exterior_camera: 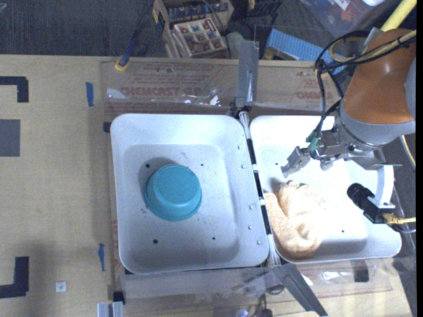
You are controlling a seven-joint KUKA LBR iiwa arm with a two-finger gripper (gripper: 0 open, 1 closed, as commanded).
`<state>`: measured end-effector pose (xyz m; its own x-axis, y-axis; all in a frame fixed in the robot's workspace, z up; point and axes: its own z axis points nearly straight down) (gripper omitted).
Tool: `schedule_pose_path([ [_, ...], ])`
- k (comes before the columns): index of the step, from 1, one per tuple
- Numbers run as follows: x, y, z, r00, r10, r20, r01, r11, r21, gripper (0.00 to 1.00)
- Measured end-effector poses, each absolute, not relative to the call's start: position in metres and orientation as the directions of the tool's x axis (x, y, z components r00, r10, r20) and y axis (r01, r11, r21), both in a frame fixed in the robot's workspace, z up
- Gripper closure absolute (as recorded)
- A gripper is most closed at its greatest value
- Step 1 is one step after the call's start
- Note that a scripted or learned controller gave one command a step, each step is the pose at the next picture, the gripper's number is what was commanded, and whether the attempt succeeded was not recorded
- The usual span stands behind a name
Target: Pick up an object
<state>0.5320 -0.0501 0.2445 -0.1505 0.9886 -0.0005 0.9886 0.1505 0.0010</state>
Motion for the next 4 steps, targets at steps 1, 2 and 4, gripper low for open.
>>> schedule_pose_path([
  [1,0.503,-0.053,0.201,-0.28,0.96,0.002,0.96,0.28,-0.003,0.0],
  [2,0.543,-0.101,0.123,-0.216,0.976,0.001,0.976,0.216,-0.001,0.0],
  [4,0.568,-0.1,0.1,-0.189,0.982,-0.003,0.982,0.189,0.013,1.0],
])
